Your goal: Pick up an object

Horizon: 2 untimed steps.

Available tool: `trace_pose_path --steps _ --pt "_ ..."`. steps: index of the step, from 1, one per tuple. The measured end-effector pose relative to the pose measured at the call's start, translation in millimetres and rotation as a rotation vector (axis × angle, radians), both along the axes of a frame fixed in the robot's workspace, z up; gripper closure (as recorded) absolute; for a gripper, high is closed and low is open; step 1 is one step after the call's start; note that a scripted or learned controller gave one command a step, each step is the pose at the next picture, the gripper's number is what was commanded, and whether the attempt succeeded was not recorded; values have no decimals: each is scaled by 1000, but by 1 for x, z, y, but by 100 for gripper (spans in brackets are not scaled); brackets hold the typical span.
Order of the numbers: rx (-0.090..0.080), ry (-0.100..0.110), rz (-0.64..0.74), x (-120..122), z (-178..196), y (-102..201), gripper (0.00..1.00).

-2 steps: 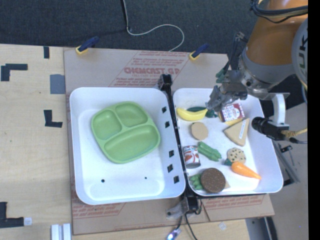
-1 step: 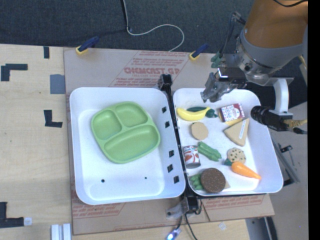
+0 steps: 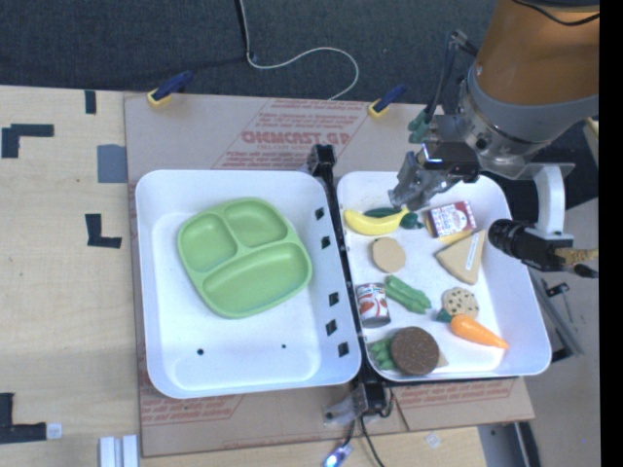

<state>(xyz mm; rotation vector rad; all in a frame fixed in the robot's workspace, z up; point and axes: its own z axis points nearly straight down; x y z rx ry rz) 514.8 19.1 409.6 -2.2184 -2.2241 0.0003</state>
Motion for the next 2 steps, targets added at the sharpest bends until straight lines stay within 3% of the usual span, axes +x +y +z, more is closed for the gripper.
trace_pose_path --steps 1,2 --pt "0 3 -2 -32 -7 -3 100" --pt "0 0 0 -31 23 56 100"
